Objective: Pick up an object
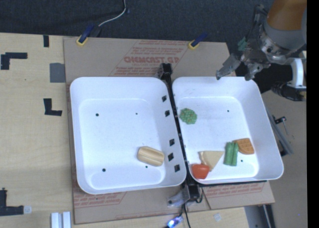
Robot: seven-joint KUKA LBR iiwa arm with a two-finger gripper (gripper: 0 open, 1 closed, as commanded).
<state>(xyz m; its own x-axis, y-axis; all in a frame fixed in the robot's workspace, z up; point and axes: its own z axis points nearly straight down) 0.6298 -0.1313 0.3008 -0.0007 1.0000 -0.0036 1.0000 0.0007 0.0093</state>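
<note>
The gripper [235, 70] hangs with fingers spread, holding nothing, above the right bin's [266, 117] far rim; the broccoli floret [188, 116] lies toward its seven o'clock.

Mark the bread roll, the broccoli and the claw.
bread roll [150, 156], camera view, middle of its top.
broccoli [188, 116], camera view, centre of the floret.
claw [234, 71], camera view, midway between its fingertips.

The left bin [89, 122] holds one tan bread roll [150, 156] lying near its front right corner. The right bin [249, 102] holds a green broccoli floret [188, 116] by its left wall — and, along its front edge, a red tomato [200, 171], a pale cheese wedge [211, 159], an upright-lying green pod [231, 153] and an orange slice [244, 146].
</note>
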